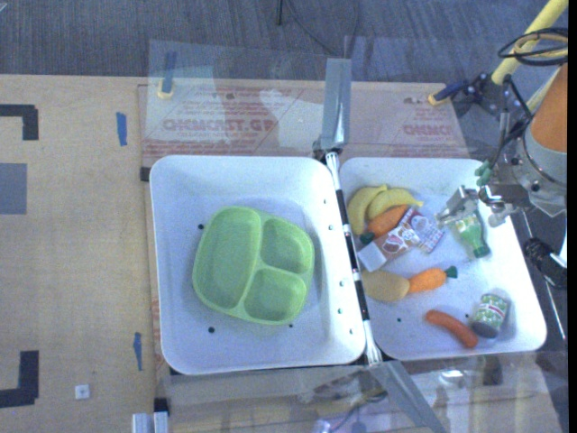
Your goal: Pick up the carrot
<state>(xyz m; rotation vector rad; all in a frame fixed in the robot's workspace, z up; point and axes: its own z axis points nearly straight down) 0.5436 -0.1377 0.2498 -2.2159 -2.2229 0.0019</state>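
Observation:
Two orange toy carrots lie in the right bin [527, 332]. One carrot [428, 280] with a green top rests near the bin's middle, touching a beige potato-like piece [385, 286]. The other carrot [389, 219] lies against the yellow bananas [368, 203] at the bin's left side. My gripper [469, 207] hangs over the upper right part of the bin, just above a green bottle [471, 236]. It is well to the upper right of both carrots and nothing shows in it.
A printed packet [407, 237] lies between the carrots. A small can [489, 313] and an orange-red sausage shape [451, 327] sit at the bin's front right. The left bin [171, 269] holds a green divided plate [254, 264].

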